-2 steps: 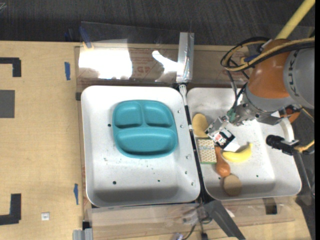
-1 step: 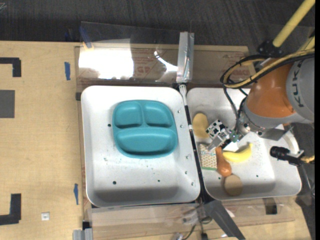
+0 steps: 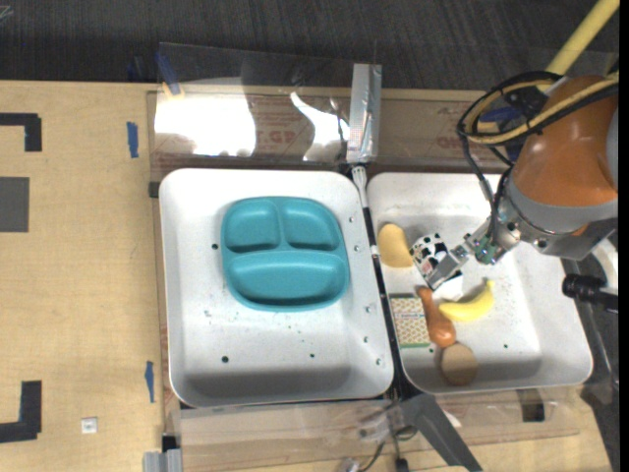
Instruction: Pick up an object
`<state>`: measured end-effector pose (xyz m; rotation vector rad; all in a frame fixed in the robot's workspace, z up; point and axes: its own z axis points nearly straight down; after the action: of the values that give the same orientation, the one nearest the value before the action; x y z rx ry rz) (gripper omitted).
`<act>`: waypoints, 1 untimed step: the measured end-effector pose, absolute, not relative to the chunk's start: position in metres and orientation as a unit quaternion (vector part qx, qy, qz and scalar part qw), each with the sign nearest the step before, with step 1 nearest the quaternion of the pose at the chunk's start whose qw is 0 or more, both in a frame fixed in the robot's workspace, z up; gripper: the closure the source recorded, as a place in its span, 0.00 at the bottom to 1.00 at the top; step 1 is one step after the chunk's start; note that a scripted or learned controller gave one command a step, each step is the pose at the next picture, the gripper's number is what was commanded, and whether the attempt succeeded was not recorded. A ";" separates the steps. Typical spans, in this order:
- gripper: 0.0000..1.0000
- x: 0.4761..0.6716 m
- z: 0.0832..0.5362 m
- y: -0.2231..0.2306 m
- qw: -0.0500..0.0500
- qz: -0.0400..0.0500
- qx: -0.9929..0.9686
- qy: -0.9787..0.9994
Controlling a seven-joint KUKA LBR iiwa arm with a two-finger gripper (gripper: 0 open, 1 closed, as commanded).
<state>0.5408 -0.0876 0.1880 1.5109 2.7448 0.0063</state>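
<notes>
Near edge of the right bin point(image 3: 550, 357): a brown round piece point(image 3: 458, 363) is seen, an orange carrot-like piece point(image 3: 435, 318) just behind it, touching a patterned flat card point(image 3: 409, 321). A banana point(image 3: 468, 303) lies beside the carrot. Further back, a black-and-white spotted toy point(image 3: 429, 253) and a tan potato-like piece point(image 3: 394, 245) are seen. The gripper point(image 3: 450, 266) is placed low over the spotted toy and banana; its opening cannot be told, and nothing is seen held. For a clean pick, one item should be centred, probably the toy or banana, and neighbours avoided. The left bin point(image 3: 187, 264) holds a teal divided tray point(image 3: 285, 252).
</notes>
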 end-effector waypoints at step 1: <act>0.00 0.590 0.088 -0.098 0.003 0.002 0.584 0.811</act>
<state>0.5903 -0.0977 0.0877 1.8328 2.5443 0.0057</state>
